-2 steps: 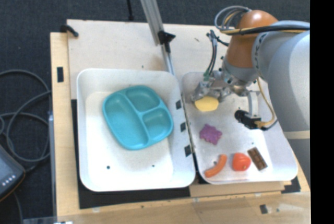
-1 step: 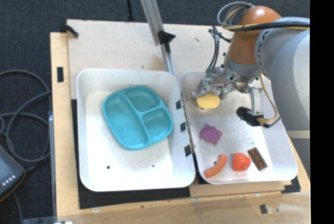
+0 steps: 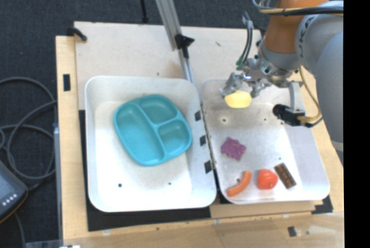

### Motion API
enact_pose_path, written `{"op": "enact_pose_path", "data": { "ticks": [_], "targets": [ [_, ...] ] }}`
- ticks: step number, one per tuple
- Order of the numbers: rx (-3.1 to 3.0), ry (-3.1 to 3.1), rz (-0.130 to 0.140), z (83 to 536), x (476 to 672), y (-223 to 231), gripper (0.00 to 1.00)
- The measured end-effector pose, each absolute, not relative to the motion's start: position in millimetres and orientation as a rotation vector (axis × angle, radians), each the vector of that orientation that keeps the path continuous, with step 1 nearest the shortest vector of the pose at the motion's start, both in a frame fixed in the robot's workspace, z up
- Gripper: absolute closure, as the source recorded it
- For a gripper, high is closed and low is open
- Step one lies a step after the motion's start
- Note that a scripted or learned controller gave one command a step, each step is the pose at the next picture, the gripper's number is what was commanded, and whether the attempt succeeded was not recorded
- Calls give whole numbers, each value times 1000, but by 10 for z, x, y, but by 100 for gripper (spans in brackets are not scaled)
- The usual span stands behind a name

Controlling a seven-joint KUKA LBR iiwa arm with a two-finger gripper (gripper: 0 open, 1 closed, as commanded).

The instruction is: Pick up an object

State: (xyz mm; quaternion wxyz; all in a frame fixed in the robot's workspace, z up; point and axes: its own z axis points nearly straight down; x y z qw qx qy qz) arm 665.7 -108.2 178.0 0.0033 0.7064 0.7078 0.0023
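The right bin [image 3: 300, 143] holds a purple piece [image 3: 233, 148] at its middle, an orange carrot [image 3: 239, 183], red tomato [image 3: 266, 179] and brown bar [image 3: 284, 176] along its near edge, and at its far end a yellow object [image 3: 238, 100] clasped between the gripper [image 3: 241, 91] fingers, while the left bin [image 3: 98, 143] holds a teal divided plate [image 3: 152, 129].

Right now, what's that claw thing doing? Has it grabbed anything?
Gripper: it sits right over the yellow object at the far end of the right bin; whether it grips it cannot be told.

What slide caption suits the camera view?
Gripper poised at a yellow object in the right bin.
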Motion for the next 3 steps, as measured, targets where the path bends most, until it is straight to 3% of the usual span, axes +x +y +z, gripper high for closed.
{"op": "enact_pose_path", "data": {
  "ticks": [2, 3],
  "targets": [
    [2211, 2222, 7, 2988, 6657, -1114, 100],
    [2216, 2227, -1, 2782, 6672, -673, 100]
  ]
}}
